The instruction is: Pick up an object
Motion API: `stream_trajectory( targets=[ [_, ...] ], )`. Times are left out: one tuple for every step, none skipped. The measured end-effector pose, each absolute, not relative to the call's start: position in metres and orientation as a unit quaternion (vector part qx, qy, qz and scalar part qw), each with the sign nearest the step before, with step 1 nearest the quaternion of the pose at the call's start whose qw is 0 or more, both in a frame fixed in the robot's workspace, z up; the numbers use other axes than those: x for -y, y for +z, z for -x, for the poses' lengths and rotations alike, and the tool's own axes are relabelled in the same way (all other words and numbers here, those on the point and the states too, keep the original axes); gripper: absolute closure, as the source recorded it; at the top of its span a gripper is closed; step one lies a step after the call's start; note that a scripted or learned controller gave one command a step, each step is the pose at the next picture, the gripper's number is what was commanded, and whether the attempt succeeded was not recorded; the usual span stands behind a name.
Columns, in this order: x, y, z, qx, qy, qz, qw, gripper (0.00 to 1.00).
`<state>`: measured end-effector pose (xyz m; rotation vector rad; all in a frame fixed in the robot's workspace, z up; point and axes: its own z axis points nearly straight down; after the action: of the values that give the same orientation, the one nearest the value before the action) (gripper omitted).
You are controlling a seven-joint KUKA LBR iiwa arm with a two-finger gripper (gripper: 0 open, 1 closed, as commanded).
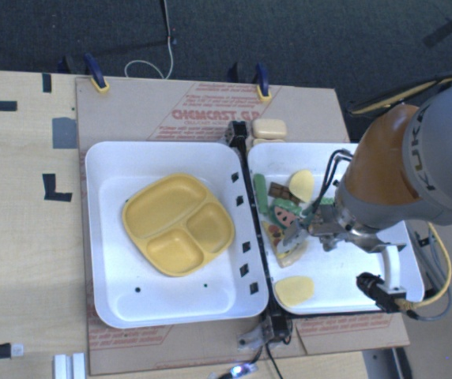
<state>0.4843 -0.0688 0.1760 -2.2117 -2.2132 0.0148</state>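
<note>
A: So, which object would you pick here?

B: The right bin (384, 294) holds a small heap near its left wall: a yellow round piece (302, 184), some green pieces (259, 196) and a brown-red piece (283, 209) lying close together, partly one on another. Apart from them, near the bin's front edge, lies 1 pale yellow flat piece (294, 290) alone. The left bin (99, 212) holds a yellow divided tray (178, 223), about in its middle.

A: How will they handle, do you think?

B: They look like small plastic toys, so I judge them light, stiff and a little slippery. Nothing seems fragile. The round yellow piece could roll out of a grip, so it is better to take it across its widest part. The flat piece near the front edge lies low against the floor of the bin, and I think it is hard to get under it. The tray is wide; only its rim would fit a grip.

A: And the claw?

B: The claw (293, 231) is down at the heap, at the front side of it, with the arm (392, 172) over the right part of the bin. It looks to be touching or just over the mixed pieces. The picture is too blurred there; I cannot tell how it is set, or if it holds something.
</note>
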Motion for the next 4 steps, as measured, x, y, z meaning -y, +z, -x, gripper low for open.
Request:
stream_trajectory(
  targets=[
    [0.108,0.099,-0.486,0.708,-0.0024,0.706,-0.001,0.0],
    [0.166,0.238,-0.486,0.706,-0.0024,0.708,-0.008,0.0],
    [0.127,0.104,-0.487,0.708,-0.0037,0.706,-0.002,0.0],
    [0.175,0.133,-0.483,0.706,0.0006,0.708,-0.001,0.0]
  ],
)
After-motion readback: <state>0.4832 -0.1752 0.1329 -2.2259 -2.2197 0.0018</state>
